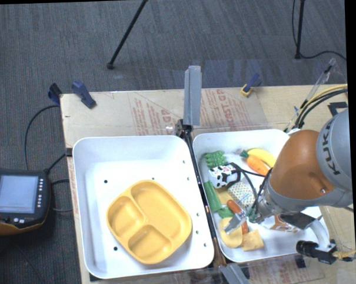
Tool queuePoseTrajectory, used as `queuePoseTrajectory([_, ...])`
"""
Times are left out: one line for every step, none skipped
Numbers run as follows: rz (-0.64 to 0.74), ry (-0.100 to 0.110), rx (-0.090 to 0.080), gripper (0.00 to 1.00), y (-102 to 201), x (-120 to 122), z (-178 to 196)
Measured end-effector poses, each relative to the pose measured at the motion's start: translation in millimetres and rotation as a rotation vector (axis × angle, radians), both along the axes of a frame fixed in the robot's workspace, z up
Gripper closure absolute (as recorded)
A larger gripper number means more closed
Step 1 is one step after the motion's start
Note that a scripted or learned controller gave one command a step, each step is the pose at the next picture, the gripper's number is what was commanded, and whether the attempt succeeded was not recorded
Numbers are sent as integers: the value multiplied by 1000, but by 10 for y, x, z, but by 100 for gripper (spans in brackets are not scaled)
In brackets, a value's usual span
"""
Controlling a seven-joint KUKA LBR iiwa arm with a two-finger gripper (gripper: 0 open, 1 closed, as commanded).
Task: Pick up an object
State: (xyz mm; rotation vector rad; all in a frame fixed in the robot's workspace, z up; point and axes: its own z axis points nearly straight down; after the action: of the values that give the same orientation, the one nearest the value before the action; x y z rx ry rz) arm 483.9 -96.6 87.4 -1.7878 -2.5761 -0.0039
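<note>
A: What sits at the left of the frame?

B: The left bin (88, 172) holds a yellow divided plate (148, 221) at lower centre; bare white floor runs along its upper and left walls.

A: And past the middle rim?

B: The right bin (272, 135) is crowded: a green toy (214, 160) and a black-and-white cow figure (225, 176) up near the rim, a banana (259, 158) further right, pale yellow pieces (241, 239) by the lower wall.

A: The claw?

B: The gripper (239, 220) hangs low over that clutter, lower centre-right. I cannot tell how wide it stands. The arm (306, 168) covers the bin's right half.
</note>
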Motion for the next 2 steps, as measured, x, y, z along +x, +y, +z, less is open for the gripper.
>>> queuePoseTrajectory([0, -1, 0, 0, -2, 4, 2])
queuePoseTrajectory([-3, 4, 3, 100, 2, 5, 69])
